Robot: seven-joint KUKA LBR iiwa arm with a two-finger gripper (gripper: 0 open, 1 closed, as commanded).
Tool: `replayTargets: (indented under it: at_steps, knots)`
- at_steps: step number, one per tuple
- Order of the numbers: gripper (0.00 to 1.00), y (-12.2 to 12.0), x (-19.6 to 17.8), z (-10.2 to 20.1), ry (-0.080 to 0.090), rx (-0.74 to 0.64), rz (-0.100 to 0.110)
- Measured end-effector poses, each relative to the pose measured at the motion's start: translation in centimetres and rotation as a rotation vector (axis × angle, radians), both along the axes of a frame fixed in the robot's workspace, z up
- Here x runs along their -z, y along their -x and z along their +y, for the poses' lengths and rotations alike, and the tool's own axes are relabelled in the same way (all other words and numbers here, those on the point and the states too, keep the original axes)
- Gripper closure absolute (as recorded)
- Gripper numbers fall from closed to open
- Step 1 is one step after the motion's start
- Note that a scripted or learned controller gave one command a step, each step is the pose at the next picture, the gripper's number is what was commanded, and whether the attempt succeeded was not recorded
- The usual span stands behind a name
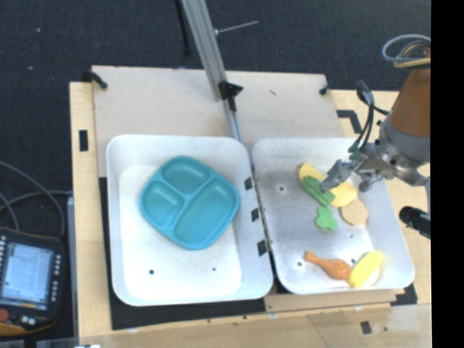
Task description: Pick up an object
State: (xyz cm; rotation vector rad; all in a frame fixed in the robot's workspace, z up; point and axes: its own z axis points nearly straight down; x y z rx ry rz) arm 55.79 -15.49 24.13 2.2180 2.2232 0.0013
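The right bin [290, 223] holds several toy foods: a yellow piece [310, 171], a green stalk-like piece [321, 198] with a leafy end [327, 221], a yellow round piece [344, 195], a tan disc [354, 213], an orange drumstick shape [326, 265] and a yellow banana-like piece [366, 267]. My gripper [352, 177] hangs over the upper right part of this bin, just above the yellow round piece, fingers spread apart with nothing between them. The grey arm with its orange band [415, 107] comes in from the right.
The left bin [130, 267] carries a blue divided plate [191, 201]. A slanted metal pole [206, 42] rises behind the bins, its foot between them. A screen device [25, 270] sits off the bench at the lower left.
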Motion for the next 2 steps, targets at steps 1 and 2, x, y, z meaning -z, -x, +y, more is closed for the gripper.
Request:
replayTargets:
  at_steps: [1,2]
  knots:
    - [0.0,0.0,0.0,0.0,0.0,0.0,0.0]
    - [0.0,0.2,5.6,-1.1,0.001,0.003,0.006]
